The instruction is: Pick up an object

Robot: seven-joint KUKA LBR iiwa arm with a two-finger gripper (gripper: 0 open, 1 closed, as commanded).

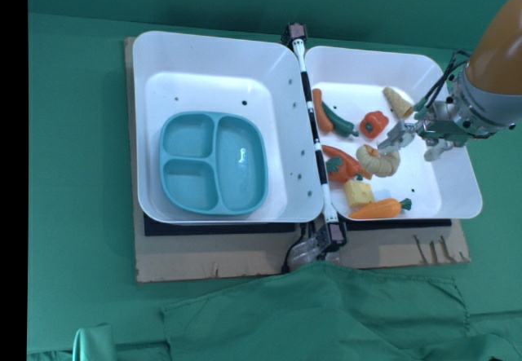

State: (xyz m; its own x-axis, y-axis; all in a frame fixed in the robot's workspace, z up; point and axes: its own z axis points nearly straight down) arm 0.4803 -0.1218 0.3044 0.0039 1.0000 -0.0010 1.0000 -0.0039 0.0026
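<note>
Camera view: your hand (405, 136) hovers in the right bin (457, 188), fingers spread and gripping nothing. The squash (380, 161) lies just left of and below it, curved, long axis running left-right.

A green bench (81, 147) carries a cardboard sheet (212, 263); two white bins (216, 58) sit on it, left of and under the fingers
</note>
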